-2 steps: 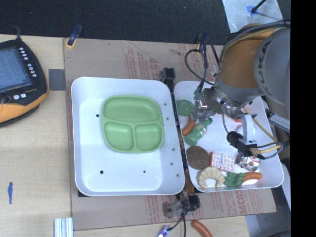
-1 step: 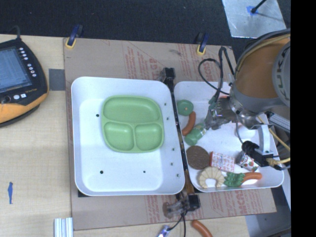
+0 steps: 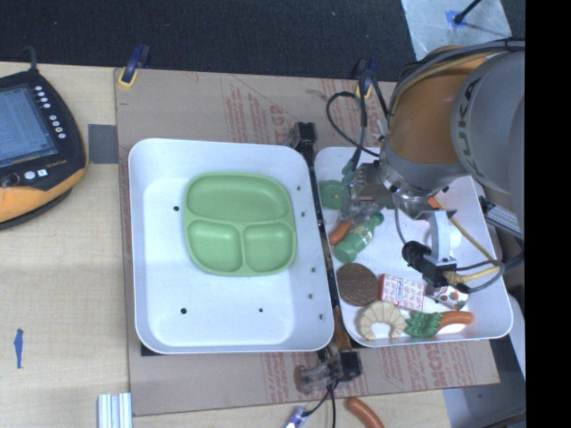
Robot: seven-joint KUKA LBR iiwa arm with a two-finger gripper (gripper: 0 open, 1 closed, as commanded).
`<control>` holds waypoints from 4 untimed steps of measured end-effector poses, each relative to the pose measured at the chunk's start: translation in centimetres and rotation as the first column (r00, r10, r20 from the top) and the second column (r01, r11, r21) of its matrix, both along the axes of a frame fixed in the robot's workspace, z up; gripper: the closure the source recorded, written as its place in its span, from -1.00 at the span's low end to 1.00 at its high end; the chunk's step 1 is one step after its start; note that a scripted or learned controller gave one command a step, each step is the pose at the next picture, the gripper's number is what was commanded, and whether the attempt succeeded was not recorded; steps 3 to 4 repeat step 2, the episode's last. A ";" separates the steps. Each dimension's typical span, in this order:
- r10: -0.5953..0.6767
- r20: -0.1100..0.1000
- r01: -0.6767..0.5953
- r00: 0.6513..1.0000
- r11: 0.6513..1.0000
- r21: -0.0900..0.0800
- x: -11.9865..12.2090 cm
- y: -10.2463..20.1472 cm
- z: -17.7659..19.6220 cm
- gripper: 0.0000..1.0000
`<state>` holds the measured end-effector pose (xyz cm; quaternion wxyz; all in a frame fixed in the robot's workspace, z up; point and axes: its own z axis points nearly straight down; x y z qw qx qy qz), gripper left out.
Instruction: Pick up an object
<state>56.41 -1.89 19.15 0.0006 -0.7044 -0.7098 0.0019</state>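
Observation:
The right bin [image 3: 496, 321] holds several small toy foods: a green bottle [image 3: 360, 232], an orange carrot [image 3: 340, 233], a brown round cookie [image 3: 358, 283], a red-and-white box [image 3: 401, 292], a cream pastry [image 3: 380, 320], a green leafy piece [image 3: 421, 325] and a red-and-white piece [image 3: 453, 321]. A green object [image 3: 331, 193] lies at the bin's upper left. My gripper [image 3: 364, 196] reaches down over the upper left of this bin, right above the green bottle. The arm's wrist hides its fingers.
The left bin [image 3: 156, 319] carries a green divided plate [image 3: 241, 222]. A teach pendant [image 3: 31, 145] lies on the bench at the far left. Cables run over the right bin, and clamps sit between the bins at top and bottom.

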 end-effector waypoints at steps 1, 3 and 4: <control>-0.001 -0.001 0.001 1.000 1.000 0.000 -3.2 -4.0 0.0 1.00; -0.002 0.000 0.002 1.000 1.000 0.002 1.2 -0.2 0.0 1.00; -0.002 0.000 0.002 1.000 1.000 0.002 1.2 -0.2 0.0 1.00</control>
